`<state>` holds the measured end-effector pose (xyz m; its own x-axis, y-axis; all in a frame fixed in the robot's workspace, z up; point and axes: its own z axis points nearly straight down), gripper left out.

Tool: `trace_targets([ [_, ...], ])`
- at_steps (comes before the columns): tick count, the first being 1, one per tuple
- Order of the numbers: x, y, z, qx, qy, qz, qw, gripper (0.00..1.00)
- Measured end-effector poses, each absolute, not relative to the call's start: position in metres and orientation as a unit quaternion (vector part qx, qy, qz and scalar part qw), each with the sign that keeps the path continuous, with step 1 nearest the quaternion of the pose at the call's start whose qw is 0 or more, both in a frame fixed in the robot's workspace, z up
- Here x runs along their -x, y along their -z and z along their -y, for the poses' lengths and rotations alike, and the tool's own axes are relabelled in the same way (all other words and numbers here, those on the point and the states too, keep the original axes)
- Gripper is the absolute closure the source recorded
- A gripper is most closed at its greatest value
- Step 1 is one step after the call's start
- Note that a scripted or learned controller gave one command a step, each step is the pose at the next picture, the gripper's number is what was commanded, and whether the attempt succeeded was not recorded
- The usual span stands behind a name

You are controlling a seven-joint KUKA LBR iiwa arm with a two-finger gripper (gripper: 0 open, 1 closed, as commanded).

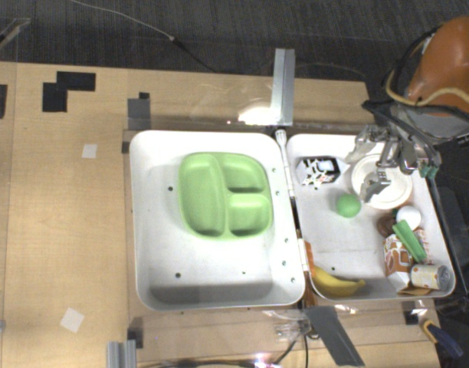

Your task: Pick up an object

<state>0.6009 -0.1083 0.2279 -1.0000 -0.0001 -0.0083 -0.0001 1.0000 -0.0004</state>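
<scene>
Lying in the left bin [154, 274] is a green divided tray [223, 194], upside down or not I cannot say, roughly centred and a little toward the far wall. Across the wall between the bins, the right bin [349, 271] holds the rest. A black-and-white patterned piece [317, 172] sits nearest that wall at the far end, a banana [336, 284] lies along the near edge, and a green ball [348, 205] rests between them. Just right of the ball is a white round dish [386, 184]. The gripper [378, 181] hangs over that dish; how far its fingers are parted cannot be told, and nothing is visibly held. Nearer than the dish lie a green marker-like stick [410, 240], a brown-and-white carton [397, 257] and a small cylinder [428, 276].
</scene>
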Motion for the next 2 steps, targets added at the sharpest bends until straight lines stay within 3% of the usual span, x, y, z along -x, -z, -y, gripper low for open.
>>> trace_targets([
  [1, -0.607, -0.1, 0.135, -0.063, 0.0006, -0.998, 0.009, 0.0],
  [2, -0.589, -0.09, 0.095, -0.105, 0.0, -0.994, 0.008, 0.0],
])
